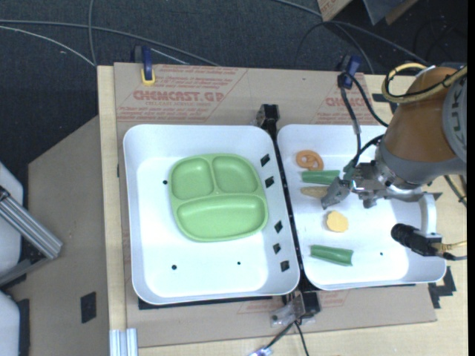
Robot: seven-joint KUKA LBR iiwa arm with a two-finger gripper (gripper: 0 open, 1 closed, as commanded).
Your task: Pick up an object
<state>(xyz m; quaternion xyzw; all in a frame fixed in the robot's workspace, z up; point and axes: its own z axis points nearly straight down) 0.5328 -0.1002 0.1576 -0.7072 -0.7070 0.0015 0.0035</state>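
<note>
My claw (pixel 343 191) hangs low in the right-hand shallow white bin (pixel 415 269), its dark fingers spread and pinching nothing. The nearest pick, I judge, is the tan strip of toy food (pixel 313 192) at their tips: I should centre over it before pressing together. The green pepper piece (pixel 320 176) and round yellow slice (pixel 337 222) crowd close; the pretzel-shaped orange piece (pixel 309 159) lies beyond.

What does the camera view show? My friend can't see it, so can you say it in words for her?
A grey and orange robot arm reaches in from the right, its gripper low over the right white bin, beside a pretzel, green pieces, a beige piece, a yellow round piece and a green pod. The left white bin holds a green divided plate.
</note>
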